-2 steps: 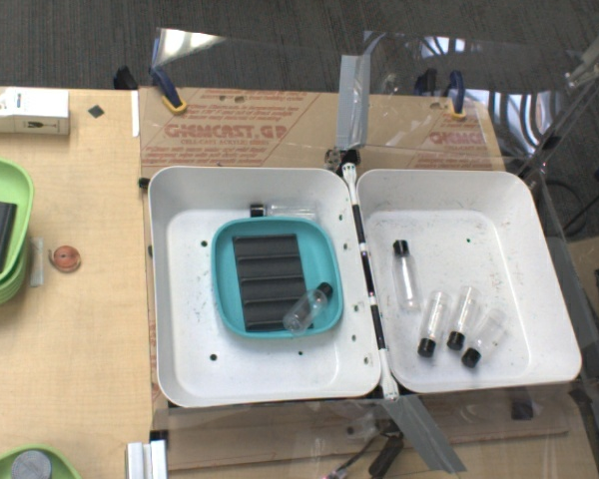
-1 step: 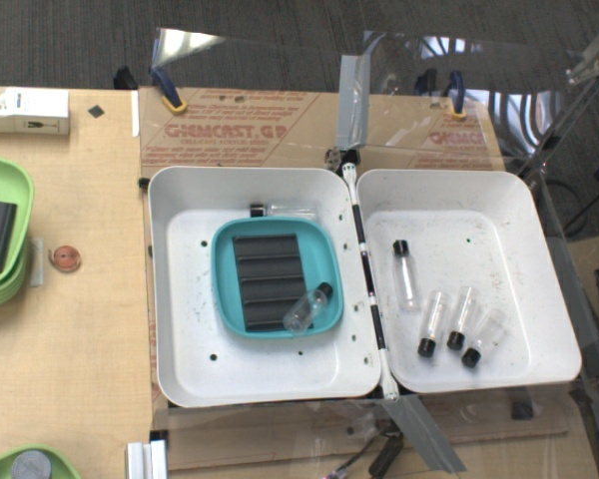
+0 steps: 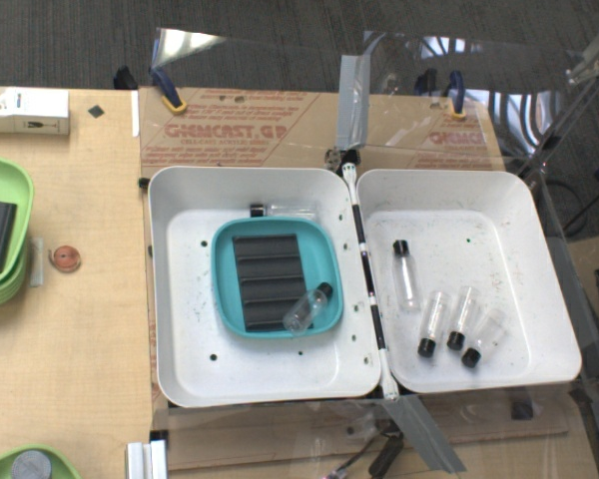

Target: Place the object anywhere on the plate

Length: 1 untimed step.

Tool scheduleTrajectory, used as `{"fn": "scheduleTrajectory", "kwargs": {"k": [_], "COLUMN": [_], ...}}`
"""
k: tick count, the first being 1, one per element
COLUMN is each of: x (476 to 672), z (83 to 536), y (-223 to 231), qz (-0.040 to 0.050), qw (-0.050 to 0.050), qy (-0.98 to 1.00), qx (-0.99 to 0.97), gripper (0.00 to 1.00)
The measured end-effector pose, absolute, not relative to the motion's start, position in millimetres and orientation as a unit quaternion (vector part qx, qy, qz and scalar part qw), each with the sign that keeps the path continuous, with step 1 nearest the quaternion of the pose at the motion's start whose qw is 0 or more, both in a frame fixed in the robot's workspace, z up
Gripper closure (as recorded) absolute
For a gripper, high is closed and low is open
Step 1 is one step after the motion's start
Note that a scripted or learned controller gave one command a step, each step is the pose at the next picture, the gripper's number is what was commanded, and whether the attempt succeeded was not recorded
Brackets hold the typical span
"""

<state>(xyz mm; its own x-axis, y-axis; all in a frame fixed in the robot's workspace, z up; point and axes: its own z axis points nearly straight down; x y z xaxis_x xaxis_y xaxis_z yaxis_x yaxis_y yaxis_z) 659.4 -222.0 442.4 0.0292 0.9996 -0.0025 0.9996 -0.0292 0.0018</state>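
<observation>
From the camera view we see a teal plate in the left white bin, with a clear vial lying tilted on its lower right part, black cap toward the rim. Another vial lies behind the plate, faint against the white. In the right bin we count perhaps four more vials. We cannot tell the pincer's state.
</observation>
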Motion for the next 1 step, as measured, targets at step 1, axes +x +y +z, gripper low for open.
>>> {"fn": "scheduleTrajectory", "kwargs": {"k": [1], "x": [659.4], "z": [442.4], "y": [-222.0], "qz": [-0.0003], "qw": [0.002], "qy": [0.697], "qx": [0.717], "gripper": [0.00]}}
